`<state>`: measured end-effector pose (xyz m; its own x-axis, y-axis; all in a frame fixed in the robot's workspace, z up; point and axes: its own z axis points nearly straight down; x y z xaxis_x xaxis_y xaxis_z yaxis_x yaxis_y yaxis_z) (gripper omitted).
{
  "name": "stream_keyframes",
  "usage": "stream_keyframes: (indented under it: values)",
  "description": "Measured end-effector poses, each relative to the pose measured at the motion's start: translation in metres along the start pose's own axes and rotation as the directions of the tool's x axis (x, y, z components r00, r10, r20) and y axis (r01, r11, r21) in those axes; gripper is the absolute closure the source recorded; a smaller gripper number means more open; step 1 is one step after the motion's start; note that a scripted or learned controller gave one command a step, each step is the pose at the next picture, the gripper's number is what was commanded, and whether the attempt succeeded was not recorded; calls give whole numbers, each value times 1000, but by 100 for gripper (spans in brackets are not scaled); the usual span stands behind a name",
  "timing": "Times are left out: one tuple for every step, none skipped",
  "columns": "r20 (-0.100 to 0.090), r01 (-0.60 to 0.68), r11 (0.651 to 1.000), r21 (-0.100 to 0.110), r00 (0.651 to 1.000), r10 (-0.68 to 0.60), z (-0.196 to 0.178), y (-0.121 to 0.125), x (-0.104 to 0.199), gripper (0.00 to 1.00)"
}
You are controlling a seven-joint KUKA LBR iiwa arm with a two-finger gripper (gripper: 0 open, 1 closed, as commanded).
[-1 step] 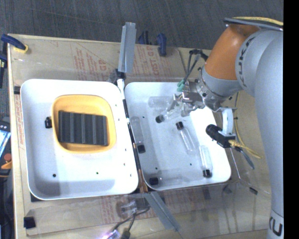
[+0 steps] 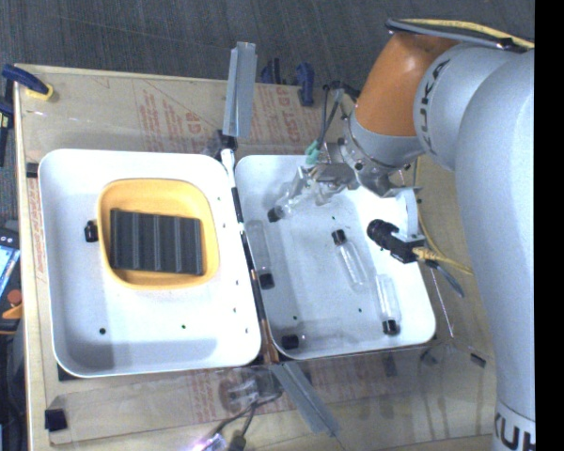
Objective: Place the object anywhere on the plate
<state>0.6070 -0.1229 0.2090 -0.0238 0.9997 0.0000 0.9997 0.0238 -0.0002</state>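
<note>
Yellow plate (image 2: 122, 198) sits in the left bin (image 2: 141, 332) on the table (image 2: 122, 101). A dark ribbed block (image 2: 157, 242) covers most of the plate's middle, so only the rim is bare. A small black piece (image 2: 91, 231) lies just left of the plate on the bin floor.

Right of the plate, past the two bin walls, is the right bin (image 2: 310, 299). The gripper (image 2: 299, 194) is low over its upper end. A clear tube (image 2: 287, 201) with a dark tip slants from it toward the plate. Cannot tell how far open the gripper is, or whether it grips that tube.

A wall-side tube (image 2: 258, 244) lies along the bin wall nearest the plate. A middle tube (image 2: 350, 257) lies farther from the plate. A far tube (image 2: 387, 303) lies farthest, near the opposite wall.
</note>
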Motion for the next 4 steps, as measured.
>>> stream_keyframes:
  values:
    - [0,265,964,1,964,-265,14,19,75,100]
    - [-2,425,905,4,905,-425,18,12,122,100]
    - [-2,577,817,3,817,-577,-4,-11,143,100]
    - [-1,655,756,2,756,-655,17,-17,151,100]
